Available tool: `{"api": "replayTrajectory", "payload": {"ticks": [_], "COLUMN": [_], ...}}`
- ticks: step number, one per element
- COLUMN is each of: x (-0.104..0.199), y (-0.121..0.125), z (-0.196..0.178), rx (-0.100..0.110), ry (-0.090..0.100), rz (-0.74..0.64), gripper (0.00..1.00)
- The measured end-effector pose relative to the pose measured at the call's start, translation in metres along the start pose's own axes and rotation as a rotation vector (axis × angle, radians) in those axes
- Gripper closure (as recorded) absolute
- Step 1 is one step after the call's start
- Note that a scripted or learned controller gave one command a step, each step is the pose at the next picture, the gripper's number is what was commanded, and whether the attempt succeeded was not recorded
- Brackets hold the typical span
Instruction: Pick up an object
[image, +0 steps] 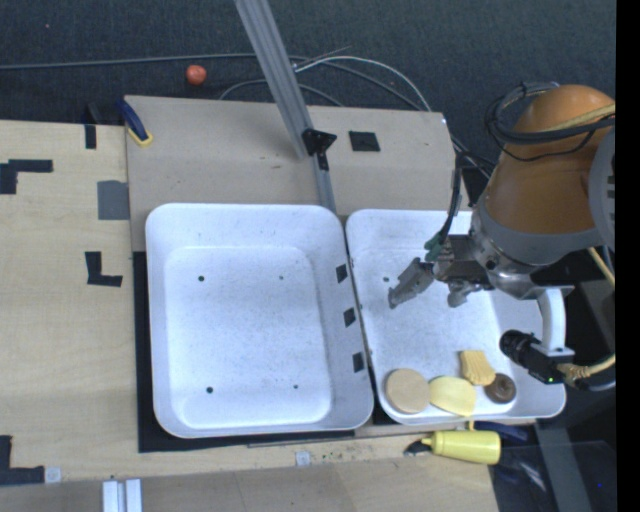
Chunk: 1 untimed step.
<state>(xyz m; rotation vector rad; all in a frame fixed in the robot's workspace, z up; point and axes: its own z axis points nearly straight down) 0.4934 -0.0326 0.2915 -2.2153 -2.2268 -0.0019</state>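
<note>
Over the right bin's (400, 235) middle, gripper (432, 287) spread and empty; should descend squarely onto the round disc (406, 390) at the near edge.

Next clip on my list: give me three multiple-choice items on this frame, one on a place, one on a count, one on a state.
1. Where do the small objects lie?
A. near end of the right bin
B. middle of the left bin
C. on the bench behind the bins

2. How many white bins are on the bench?
A. one
B. two
C. three

3. What is between the pincer's fingers?
A. the yellow piece
B. the tan disc
C. nothing

Key: 1 A, the tan disc and yellow piece sit in the right bin's near end. 2 B, a left bin sits beside it. 3 C, the pincer hangs open above bare bin floor.
</note>
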Motion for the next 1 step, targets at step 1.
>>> {"api": "replayTrajectory", "payload": {"ticks": [1], "x": [-0.0285], "y": [0.0176], "z": [0.0459], "rx": [0.005], "ry": [-0.001], "rz": [0.007], "gripper": [0.00]}}
